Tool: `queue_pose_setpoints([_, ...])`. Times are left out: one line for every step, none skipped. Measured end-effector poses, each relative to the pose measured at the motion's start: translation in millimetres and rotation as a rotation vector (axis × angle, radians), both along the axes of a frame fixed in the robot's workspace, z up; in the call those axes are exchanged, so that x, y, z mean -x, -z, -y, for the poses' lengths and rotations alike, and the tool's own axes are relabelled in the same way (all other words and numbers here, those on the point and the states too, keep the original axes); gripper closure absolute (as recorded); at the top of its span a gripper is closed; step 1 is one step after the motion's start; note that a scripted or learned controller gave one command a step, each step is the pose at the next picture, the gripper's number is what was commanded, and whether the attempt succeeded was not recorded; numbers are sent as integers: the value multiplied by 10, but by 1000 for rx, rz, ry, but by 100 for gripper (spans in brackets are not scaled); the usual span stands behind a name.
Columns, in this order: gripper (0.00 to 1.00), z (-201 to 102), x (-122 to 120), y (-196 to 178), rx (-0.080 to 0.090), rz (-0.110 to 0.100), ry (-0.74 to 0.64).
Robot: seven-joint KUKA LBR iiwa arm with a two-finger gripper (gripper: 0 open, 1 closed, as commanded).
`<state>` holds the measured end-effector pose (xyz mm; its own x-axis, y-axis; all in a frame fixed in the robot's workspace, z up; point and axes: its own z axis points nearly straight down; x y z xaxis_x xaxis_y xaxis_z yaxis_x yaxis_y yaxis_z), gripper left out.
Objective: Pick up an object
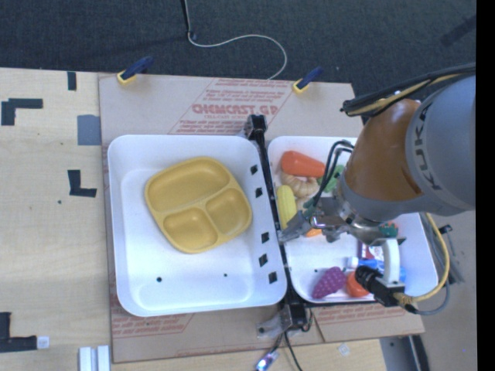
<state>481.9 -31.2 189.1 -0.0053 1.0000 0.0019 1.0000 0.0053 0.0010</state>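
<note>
From my remote seat I see the counter (46, 207) carrying two white bins side by side: the left bin (124, 230) holds a yellow divided plate (199, 203), and the right bin (430, 246) holds the toy food. The arm (410, 157) comes in from three o'clock and covers much of the right bin, its wrist hanging over the bin's middle. The claw (298, 224) sits low toward nine o'clock of that bin, close to the divider; I cannot tell whether it is apart or together, and I see nothing clamped in it. I judge this the approach step, with no grasp made yet. The likeliest target is the corn cob (285, 202), just at the claw's twelve o'clock, its long axis running roughly twelve to six. The next move calls for centring over the cob and closing across its short side. An orange carrot (302, 163) lies further toward twelve, pointing toward three, and purple grapes (329, 282) rest near six.
</note>
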Motion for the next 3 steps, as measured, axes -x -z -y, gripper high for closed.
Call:
queue_pose_setpoints([100,25,-6,-41,1,-7,4])
queue_pose_setpoints([100,-1087,-28,-1378,-3,12,-10])
queue_pose_setpoints([100,-689,-21,-1873,2,3,6])
